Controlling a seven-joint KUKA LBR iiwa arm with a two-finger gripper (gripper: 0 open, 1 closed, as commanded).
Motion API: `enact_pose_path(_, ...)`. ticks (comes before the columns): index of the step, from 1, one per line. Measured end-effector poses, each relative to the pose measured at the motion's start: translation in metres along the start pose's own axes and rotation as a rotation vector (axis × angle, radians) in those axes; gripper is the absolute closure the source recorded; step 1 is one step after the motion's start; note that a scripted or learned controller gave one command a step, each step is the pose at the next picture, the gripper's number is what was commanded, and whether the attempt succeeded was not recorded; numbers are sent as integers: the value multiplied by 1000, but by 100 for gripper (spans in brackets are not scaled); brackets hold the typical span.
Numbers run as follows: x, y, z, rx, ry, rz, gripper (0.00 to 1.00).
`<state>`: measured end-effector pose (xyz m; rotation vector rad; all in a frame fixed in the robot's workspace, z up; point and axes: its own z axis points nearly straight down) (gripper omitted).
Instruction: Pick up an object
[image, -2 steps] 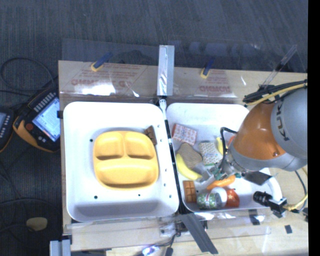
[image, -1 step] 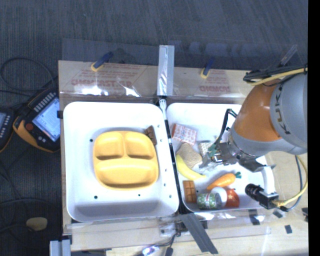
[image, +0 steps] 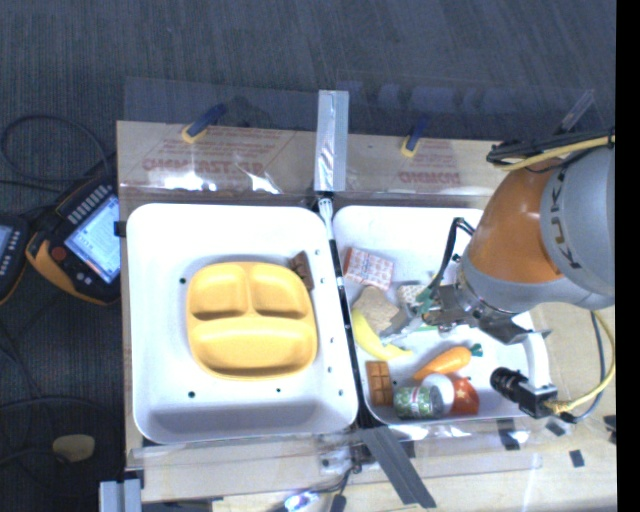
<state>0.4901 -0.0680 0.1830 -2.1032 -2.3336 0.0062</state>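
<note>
The grey arm's jaws (image: 425, 312), their opening impossible to tell, are poised in the right white plastic bin (image: 400, 225) above a curved yellow toy banana (image: 372, 338), judged light, slippery, best gripped mid-length.

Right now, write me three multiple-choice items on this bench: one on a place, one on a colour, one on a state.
1. Where does the compartment tray lie?
A. left bin
B. right bin
C. on the floor

2. What colour is that tray?
A. blue
B. yellow
C. black

3. How does the carrot lie?
A. standing upright in the left bin
B. on the tray
C. on its side in the right bin

Answers: 1 A, it fills the middle of the left bin. 2 B, it is yellow against the white bin. 3 C, it rests slanted near the banana, below the tool.
</note>
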Motion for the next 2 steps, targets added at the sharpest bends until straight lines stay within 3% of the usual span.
enact_pose_path(1,-29,51,-58,0,-1,126,0)
enact_pose_path(2,-67,45,90,-13,-1,162,0)
